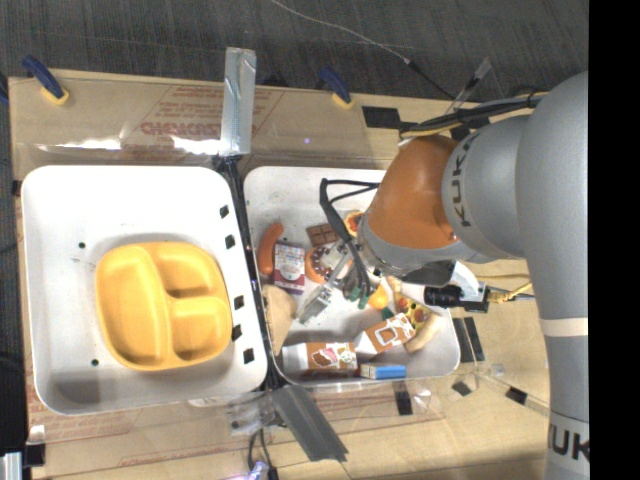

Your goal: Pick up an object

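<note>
My gripper (325,293) hangs low over the middle of the right bin (262,190), under the orange wrist band (410,198). Around it lie several small items. An orange sausage (268,247) and a small red-and-white packet (290,264) are to its left. A tan bun-like piece (277,314) sits at its lower left. Along the bin's front wall lie a brown-labelled bottle (320,356) and a blue-capped marker (384,372). An orange carton (390,334) lies to its right. The arm hides the bin's right side. Nothing is seen held.
The left bin (45,193) holds a yellow divided plate (162,302). A black divider (245,268) runs between the two bins. Black cables (335,193) loop over the right bin's back part. Cardboard and clamps border the bench at the back.
</note>
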